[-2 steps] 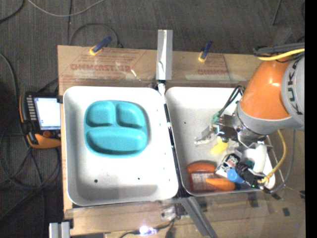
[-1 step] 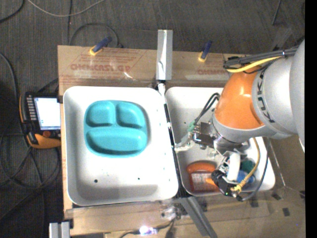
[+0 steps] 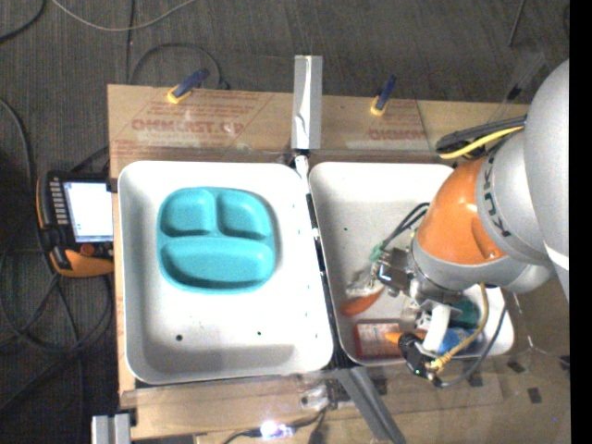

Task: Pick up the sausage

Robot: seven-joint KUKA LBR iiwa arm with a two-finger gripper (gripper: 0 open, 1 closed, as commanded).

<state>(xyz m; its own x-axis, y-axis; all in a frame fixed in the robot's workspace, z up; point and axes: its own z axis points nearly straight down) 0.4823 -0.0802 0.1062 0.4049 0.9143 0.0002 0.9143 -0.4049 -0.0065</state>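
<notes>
Honestly the sausage (image 3: pixel 364 301) in the right bin (image 3: pixel 356 202) looks light, smooth, probably slippery; grab mid-length, across its width. Can't tell the gripper (image 3: pixel 396 280) jaws' state.

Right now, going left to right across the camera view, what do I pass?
Handheld pendant → left white bin holding the teal divided plate → metal post between the bins → right white bin → orange-banded arm.
</notes>
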